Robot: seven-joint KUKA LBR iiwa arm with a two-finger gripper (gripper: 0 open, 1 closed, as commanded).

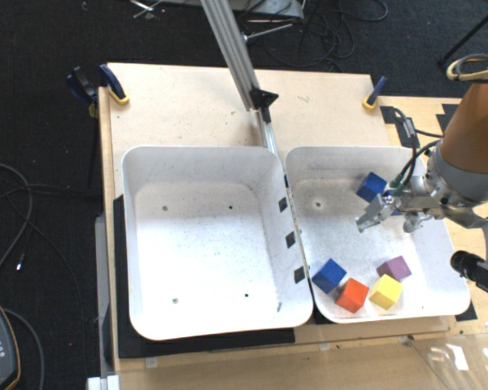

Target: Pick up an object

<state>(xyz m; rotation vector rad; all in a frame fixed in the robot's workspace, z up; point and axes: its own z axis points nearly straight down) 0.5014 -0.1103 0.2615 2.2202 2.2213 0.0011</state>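
– Cubes, counted left to right?
– Five, all in the right bin. Two blue, one orange, one yellow, one purple.
– Left bin?
– White, shallow, speckled with dark dots, wall to wall with its neighbour.
– Any writing?
– Three small black tags down the shared wall, too small to read.
– Positions, then?
– Lower blue cube near the front, close to the shared wall. Orange cube just beside it, towards the front rim. Upper blue cube well apart from those, farther back, tilted. Yellow cube just right of the orange one. Purple cube just behind the yellow.
– And the pincer?
– Gripper over the right bin, just beside the upper blue cube, on the side nearer the front. Open or closed: cannot tell at this angle. Touching that cube or not: cannot tell either.
– The arm?
– Reaching in from the right edge, orange band above the grey wrist.
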